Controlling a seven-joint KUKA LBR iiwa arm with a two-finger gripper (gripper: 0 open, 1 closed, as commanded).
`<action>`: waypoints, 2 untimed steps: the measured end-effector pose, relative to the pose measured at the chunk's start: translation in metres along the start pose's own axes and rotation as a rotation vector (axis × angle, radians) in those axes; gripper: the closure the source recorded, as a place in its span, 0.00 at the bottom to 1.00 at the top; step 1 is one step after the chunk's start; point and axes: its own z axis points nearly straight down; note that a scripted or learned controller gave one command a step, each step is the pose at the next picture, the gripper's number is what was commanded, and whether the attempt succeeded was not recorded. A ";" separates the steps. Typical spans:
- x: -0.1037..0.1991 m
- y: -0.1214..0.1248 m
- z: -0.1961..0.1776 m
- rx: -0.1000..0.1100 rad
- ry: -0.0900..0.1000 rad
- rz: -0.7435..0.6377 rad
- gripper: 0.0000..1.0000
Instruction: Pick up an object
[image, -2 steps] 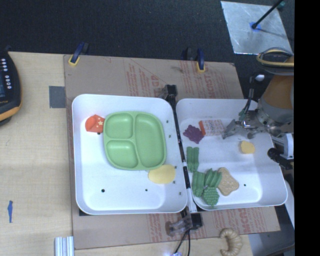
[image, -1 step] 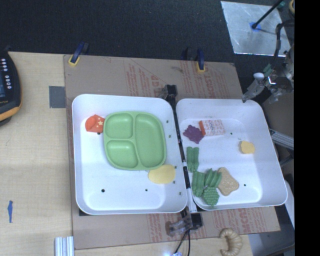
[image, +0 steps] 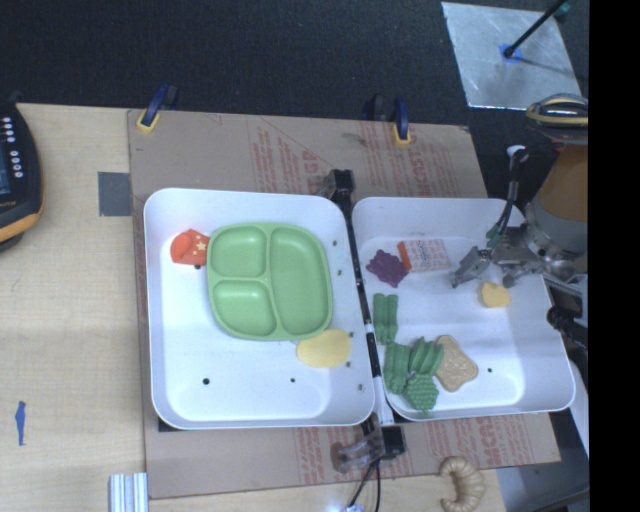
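Left bin (image: 180, 400) held a red piece (image: 188, 246) at its upper left, a green divided plate (image: 270, 280) in the middle, and a pale yellow piece (image: 324, 348) just below the plate's lower right corner.

Right bin (image: 540, 395) held a purple piece (image: 386, 266), a red-and-white packet (image: 424, 255), green pieces (image: 411, 365) along the left wall, and a tan piece (image: 455, 366) touching them.

The gripper (image: 497, 262) sat at the right bin's upper right, fingers spread apart, nothing between them. A small yellow piece (image: 494, 294) lay just below it, probably the target, though the slant made the height above it hard to judge.

Note: centre the fingers over the piece, descend to the bin floor, close, then lift straight; the nearby right wall could catch a finger.
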 end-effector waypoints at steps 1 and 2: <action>-0.013 -0.020 0.034 -0.020 -0.007 -0.002 0.00; -0.015 0.063 0.036 -0.007 -0.007 -0.004 0.00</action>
